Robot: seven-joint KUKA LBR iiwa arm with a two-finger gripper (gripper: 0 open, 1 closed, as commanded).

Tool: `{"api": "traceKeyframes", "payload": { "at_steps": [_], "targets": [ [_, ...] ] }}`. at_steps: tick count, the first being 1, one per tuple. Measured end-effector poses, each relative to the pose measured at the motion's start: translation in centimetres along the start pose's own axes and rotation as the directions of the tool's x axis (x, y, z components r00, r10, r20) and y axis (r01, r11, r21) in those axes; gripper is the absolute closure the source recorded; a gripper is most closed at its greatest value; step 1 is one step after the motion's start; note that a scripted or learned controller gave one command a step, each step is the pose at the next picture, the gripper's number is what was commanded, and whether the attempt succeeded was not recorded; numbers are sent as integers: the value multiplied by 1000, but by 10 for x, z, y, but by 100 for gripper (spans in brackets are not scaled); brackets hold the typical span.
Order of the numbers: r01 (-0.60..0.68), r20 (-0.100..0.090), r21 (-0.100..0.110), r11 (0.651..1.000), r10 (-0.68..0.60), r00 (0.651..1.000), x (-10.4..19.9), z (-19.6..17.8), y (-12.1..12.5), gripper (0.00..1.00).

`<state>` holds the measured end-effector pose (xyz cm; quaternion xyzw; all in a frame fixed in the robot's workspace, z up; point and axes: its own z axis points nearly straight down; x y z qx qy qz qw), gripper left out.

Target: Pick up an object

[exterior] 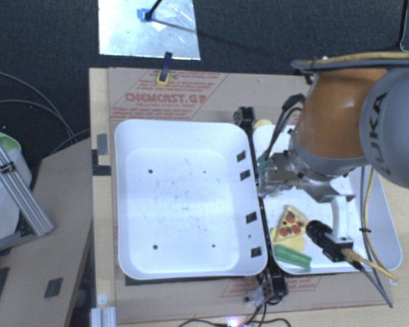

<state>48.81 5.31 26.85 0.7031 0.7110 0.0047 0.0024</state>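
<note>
I see the arm (347, 114) low over the right bin (388, 244), crowding it; the left bin (184, 196) offers room. Pizza slice (291, 225) and green piece (292, 256) lie near the divider. Tool state: cannot tell.

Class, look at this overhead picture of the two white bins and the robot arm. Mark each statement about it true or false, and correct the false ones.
1. The pizza slice toy lies in the right bin. True.
2. The left bin holds the green piece. False: it lies in the right bin, below the pizza slice toy.
3. The arm hangs over the right bin. True.
4. The two bins stand far apart. False: they sit side by side, edges meeting.
</note>
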Motion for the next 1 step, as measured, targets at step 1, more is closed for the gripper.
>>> {"api": "traceKeyframes", "payload": {
  "at_steps": [1],
  "targets": [
    [-3,-2,-9,1000,3,1000,23,-141,2,100]
  ]
}}
